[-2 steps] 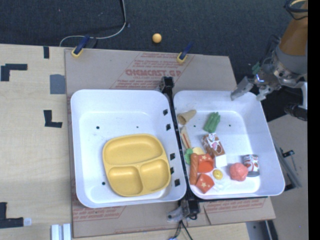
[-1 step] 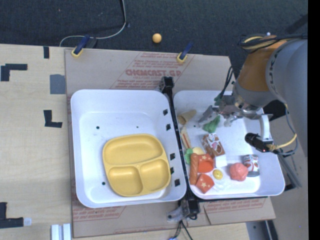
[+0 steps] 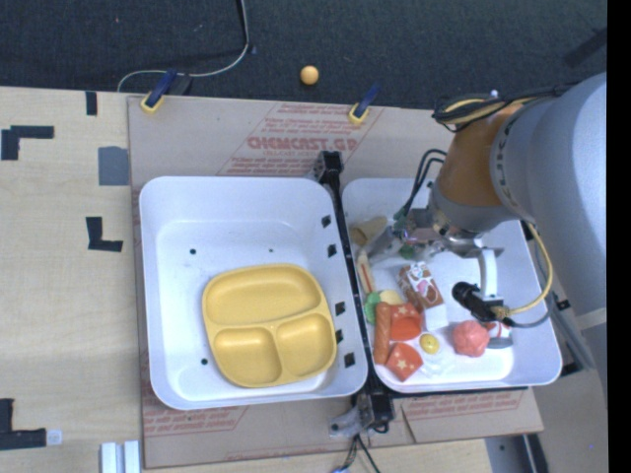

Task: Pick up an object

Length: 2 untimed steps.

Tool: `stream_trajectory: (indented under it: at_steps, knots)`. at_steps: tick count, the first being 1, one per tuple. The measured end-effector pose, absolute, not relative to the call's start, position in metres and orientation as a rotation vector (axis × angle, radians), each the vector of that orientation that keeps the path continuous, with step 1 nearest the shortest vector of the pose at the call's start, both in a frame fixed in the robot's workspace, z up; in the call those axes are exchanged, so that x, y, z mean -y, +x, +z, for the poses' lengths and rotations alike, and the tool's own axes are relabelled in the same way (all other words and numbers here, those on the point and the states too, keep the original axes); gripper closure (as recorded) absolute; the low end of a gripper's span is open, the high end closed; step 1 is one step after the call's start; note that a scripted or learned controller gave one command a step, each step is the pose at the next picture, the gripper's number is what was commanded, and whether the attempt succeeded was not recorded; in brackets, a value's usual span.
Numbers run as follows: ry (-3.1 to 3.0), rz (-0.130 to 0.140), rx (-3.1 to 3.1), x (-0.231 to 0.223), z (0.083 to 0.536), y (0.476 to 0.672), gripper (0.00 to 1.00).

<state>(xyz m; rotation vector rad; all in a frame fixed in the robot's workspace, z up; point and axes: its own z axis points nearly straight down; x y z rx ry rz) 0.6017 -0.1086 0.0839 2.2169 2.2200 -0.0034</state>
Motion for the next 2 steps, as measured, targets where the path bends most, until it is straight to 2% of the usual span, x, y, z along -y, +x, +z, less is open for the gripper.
stream_trajectory:
  at_steps: [1, 2]
  knots:
    - [2.219, 0.0, -2.22, 0.1145, 0.0857, 0.5636, 0.0]
    - [2.219, 0.0, -2.221, 0.1144, 0.0956, 0.5648, 1.0]
